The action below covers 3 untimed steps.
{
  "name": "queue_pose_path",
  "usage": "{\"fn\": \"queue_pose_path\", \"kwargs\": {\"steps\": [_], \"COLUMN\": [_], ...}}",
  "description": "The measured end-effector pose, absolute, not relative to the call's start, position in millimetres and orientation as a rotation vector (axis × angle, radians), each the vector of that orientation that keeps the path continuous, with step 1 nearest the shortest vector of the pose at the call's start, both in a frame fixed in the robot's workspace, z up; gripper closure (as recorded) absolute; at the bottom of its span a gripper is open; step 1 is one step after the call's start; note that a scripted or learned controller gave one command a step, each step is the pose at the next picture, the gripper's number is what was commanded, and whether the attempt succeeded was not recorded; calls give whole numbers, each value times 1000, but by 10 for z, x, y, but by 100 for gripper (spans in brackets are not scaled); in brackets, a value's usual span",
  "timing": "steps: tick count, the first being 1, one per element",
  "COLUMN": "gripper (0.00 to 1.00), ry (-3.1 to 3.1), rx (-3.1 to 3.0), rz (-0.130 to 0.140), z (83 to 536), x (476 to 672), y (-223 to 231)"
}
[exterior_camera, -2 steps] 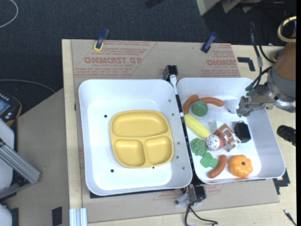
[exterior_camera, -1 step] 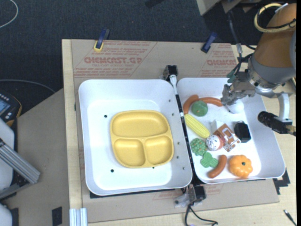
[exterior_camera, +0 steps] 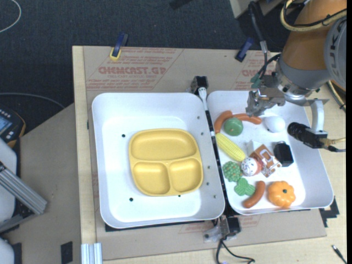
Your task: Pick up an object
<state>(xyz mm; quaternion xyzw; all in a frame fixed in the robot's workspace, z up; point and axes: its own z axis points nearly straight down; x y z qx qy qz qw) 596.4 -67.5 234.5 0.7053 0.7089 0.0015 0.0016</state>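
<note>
My gripper (exterior_camera: 257, 106) hangs low over the back of the right bin (exterior_camera: 316, 175), just above the right end of an orange carrot-like piece (exterior_camera: 248, 119). Close by lie a green round fruit (exterior_camera: 234, 126) and a white egg (exterior_camera: 274, 124). Further forward in the same bin are a yellow corn cob (exterior_camera: 230, 147), a black block (exterior_camera: 284, 153), a brown-and-white toy (exterior_camera: 265, 159), a broccoli floret (exterior_camera: 232, 170), a sausage (exterior_camera: 254, 194) and an orange pumpkin (exterior_camera: 280, 194). The wrist hides how the gripper stands.
The left bin (exterior_camera: 110, 147) holds a yellow divided plate (exterior_camera: 165, 161). A black clamp (exterior_camera: 199, 84) sits at the back between the bins. A black fitting with cable (exterior_camera: 305, 133) juts from the arm over the right bin's far side.
</note>
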Motion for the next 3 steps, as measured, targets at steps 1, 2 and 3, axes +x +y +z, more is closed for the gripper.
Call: {"fn": "queue_pose_path", "kwargs": {"steps": [1,2,3], "gripper": [100,100,100], "ry": [2218,2223,2221], "rx": [2220,2221,2224], "rz": [0,-2,-4], "z": [2197,2174,2152], "x": [6055,6050,5973], "y": [-799,-680,-749]}}
